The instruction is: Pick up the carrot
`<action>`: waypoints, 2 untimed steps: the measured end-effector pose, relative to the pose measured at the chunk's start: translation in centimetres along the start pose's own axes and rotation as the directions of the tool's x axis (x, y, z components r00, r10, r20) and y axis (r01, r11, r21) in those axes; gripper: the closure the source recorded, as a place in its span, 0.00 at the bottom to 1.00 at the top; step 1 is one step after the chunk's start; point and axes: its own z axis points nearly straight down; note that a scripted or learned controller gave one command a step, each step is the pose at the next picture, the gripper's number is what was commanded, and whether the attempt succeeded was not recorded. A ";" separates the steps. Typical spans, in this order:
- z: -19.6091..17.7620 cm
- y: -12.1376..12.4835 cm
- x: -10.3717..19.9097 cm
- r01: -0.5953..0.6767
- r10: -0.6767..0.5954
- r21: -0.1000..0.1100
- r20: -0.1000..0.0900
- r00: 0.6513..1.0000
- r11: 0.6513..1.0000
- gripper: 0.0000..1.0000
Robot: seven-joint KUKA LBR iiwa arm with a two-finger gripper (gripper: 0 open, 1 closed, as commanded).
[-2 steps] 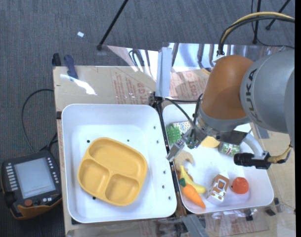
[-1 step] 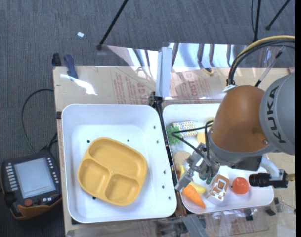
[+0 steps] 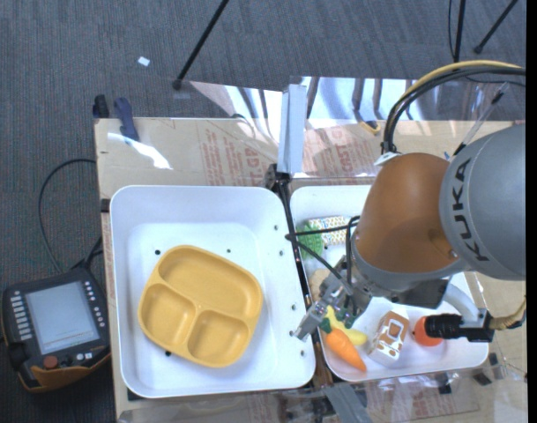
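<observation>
So the carrot (image 3: 345,347) is lying in the right bin (image 3: 469,356), down near its front edge and close to the left wall, pointy end aimed at the front. Looks like a toy one: I'd guess light, hard plastic, kinda slick and tapered, so it'll probably squirt out if pinched near the tip. Best bet is across the fat end by the green top.

The gripper (image 3: 325,311) hangs just above that green end, but whether it's spread or closed I honestly can't tell.

Clutter is tight: a yellow piece touches the carrot's top, a small white-and-orange carton (image 3: 389,337) sits just beside it, and a red-orange thing (image 3: 426,330) beyond that. The left bin (image 3: 127,236) holds a yellow divided tray (image 3: 200,305), well apart.
</observation>
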 end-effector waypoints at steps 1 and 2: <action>-3.4 4.0 3.5 -0.272 0.272 0.001 0.001 0.962 0.962 0.00; -0.9 -1.4 -4.9 -0.709 0.709 0.003 0.001 0.705 0.705 0.00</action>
